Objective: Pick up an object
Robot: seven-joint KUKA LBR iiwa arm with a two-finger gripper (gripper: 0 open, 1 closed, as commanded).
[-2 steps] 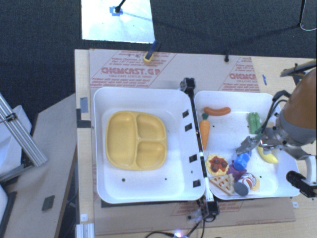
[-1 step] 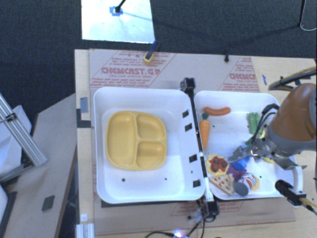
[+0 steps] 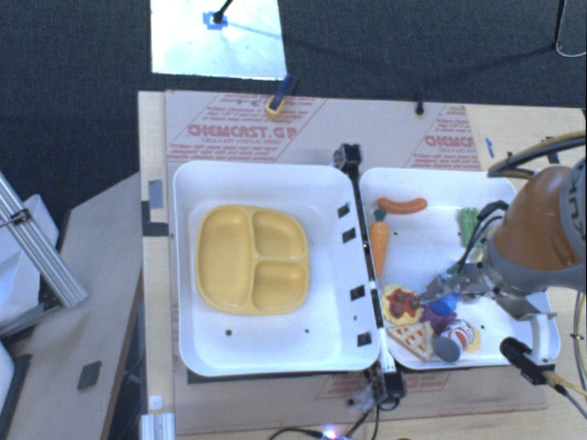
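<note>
The claw [image 3: 438, 293] is seen low in the right bin [image 3: 415, 187], among toy foods near a pizza slice [image 3: 412, 339]. Its opening cannot be told. A carrot [image 3: 379, 243] and sausage [image 3: 402, 205] lie apart. A yellow divided tray [image 3: 251, 258] rests in the left bin [image 3: 197, 337].

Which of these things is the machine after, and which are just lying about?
In play: the tool, low in the right bin over the toy pile: pizza, purple piece, carrot, sausage, green piece.
Lying about: yellow tray in the left bin.
</note>
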